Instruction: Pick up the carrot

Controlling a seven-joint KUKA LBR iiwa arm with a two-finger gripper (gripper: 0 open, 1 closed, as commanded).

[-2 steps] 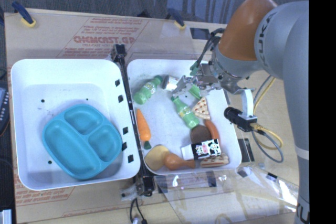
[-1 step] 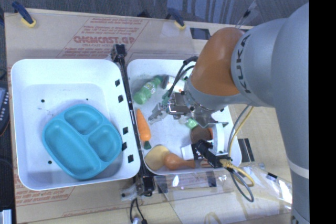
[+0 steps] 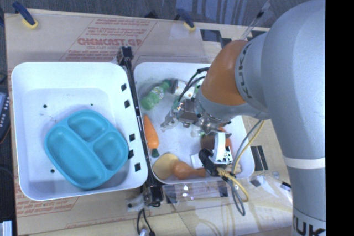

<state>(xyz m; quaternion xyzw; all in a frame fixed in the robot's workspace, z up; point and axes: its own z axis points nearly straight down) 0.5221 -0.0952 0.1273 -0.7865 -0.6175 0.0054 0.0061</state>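
Overhead, the grey arm (image 3: 287,96) with its orange band reaches in from the right and covers much of the right-hand bin (image 3: 145,75). That bin sits just beside the left bin (image 3: 22,135), which holds a blue divided plate (image 3: 86,146). Both rest on the table (image 3: 83,41), whose brown sheet carries red print reading "CHEMCAST GP"; the smaller lines beneath it are too fine to read. White letters "KU" show at the arm's base.

The carrot (image 3: 150,131) lies in the right bin against its left wall, its long axis running nearly straight up and down the view, greenish tip toward the near end. The pincer (image 3: 176,117) hangs just to the right of it and slightly farther back, close but apart; whether it is released or clenched I cannot tell, and nothing is seen in its grasp. So the coming move is, by my judgement, a short shift leftward, closing across the carrot's narrow width. A green bottle (image 3: 155,94) lies beyond the carrot, and a tan gourd-like toy (image 3: 174,167) lies nearer.
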